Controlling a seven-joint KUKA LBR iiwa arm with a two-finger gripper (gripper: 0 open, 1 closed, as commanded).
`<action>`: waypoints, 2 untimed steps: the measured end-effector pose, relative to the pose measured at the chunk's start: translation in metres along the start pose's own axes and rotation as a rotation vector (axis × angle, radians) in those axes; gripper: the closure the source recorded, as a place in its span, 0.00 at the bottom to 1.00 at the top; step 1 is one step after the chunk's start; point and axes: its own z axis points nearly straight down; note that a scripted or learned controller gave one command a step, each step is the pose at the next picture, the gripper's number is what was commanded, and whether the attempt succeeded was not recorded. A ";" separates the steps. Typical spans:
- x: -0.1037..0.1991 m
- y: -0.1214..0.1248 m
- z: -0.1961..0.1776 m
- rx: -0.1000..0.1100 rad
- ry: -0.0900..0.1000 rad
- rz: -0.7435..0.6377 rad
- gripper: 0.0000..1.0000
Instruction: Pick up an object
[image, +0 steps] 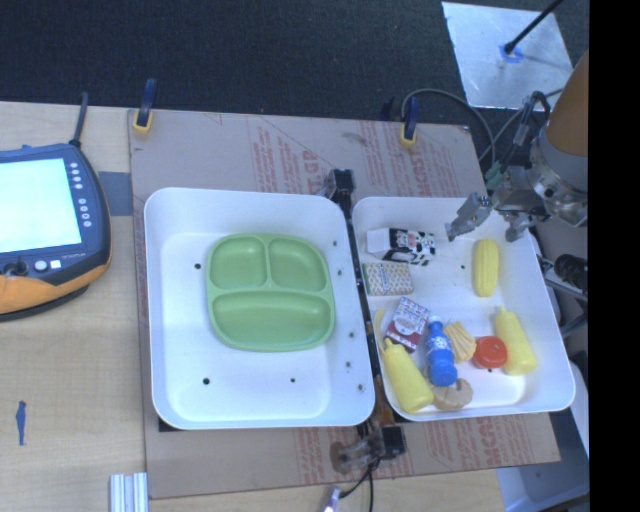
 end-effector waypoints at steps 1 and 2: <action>-0.040 0.043 0.040 0.001 -0.003 0.001 0.00; -0.078 0.061 0.070 -0.001 -0.002 0.001 0.00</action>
